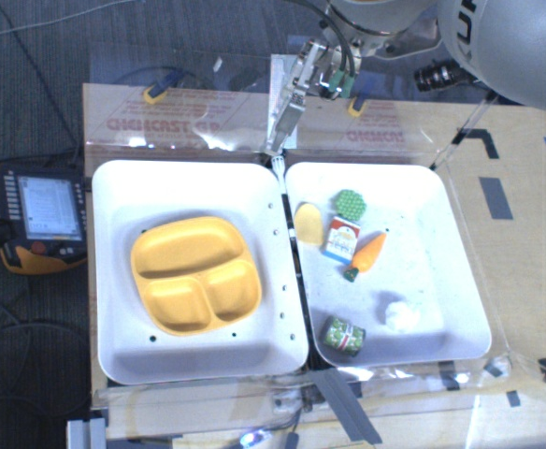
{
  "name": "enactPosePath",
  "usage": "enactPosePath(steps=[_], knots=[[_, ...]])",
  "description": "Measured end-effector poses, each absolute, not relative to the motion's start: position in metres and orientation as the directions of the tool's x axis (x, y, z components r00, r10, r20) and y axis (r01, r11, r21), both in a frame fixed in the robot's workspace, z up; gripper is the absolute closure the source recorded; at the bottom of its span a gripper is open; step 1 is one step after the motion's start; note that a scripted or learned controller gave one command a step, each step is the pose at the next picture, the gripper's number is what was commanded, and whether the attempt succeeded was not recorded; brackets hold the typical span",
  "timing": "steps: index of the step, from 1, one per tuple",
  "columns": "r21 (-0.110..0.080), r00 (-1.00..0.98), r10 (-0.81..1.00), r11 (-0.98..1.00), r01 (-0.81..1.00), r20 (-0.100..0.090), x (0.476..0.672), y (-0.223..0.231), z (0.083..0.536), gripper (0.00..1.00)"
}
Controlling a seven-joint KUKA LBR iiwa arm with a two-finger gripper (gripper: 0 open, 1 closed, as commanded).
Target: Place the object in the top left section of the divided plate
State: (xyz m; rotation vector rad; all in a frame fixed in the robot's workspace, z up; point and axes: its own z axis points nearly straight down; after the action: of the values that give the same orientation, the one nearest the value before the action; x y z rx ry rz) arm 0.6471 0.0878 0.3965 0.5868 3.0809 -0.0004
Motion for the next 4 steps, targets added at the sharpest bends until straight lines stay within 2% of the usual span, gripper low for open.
enactPosePath(steps=[1, 3, 4], knots=[[0.000, -0.943, 0.332, 0.943, 0.332, -0.005, 0.656, 0.079, 0.435, 0.00], [0.000, -0.943, 0.331, 0.944, 0.331, -0.005, 0.656, 0.079, 0.435, 0.00], [-0.002, -0.971, 0.238, 0.971, 0.238, -0.004, 0.623, 0.031, 0.426, 0.00]])
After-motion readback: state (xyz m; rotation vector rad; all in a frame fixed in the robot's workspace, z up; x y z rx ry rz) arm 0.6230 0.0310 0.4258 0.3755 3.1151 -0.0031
